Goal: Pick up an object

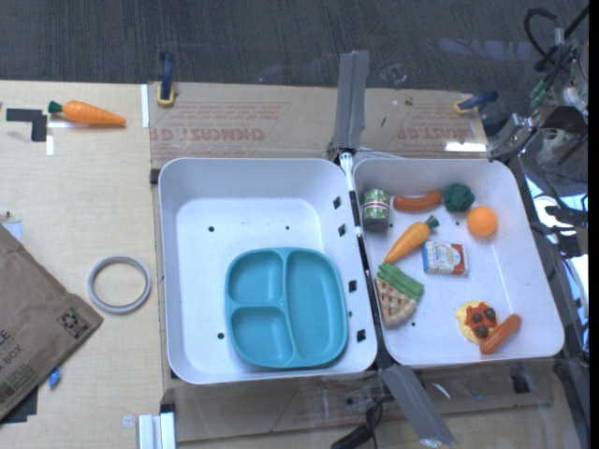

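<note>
The right bin holds several toy foods. Along its far side lie a green can, a red sausage, a broccoli piece and an orange ball. A carrot lies at a slant in the middle, beside a small white carton. Nearer the front are a waffle wedge with a green leaf, a pizza piece and a second sausage. In the left bin sits a teal divided plate.
Cables and metal hardware crowd the top right corner beyond the right bin. On the bench at left lie another toy carrot, a grey tape ring and a cardboard box. A grey divider post stands behind the bins.
</note>
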Robot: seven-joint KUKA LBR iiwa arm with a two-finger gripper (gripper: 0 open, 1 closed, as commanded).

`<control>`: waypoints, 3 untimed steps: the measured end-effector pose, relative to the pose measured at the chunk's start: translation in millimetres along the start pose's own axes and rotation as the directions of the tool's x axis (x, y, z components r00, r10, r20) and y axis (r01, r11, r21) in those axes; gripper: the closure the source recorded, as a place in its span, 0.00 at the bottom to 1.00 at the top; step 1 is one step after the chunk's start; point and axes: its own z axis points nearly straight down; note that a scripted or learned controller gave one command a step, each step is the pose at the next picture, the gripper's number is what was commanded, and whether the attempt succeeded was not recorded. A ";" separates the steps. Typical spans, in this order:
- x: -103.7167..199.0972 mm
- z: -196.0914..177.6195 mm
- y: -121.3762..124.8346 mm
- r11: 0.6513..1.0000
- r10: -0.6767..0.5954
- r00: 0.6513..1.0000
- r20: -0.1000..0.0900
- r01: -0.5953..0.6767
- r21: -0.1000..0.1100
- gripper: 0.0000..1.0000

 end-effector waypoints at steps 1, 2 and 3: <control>67.7 115.3 4.5 0.997 0.079 0.997 0.000 -0.079 0.000 0.00; 94.0 188.1 -8.5 0.997 -0.078 0.997 0.003 0.078 0.001 0.00; 96.2 187.8 -61.3 0.991 -0.132 0.991 0.001 0.132 -0.001 0.00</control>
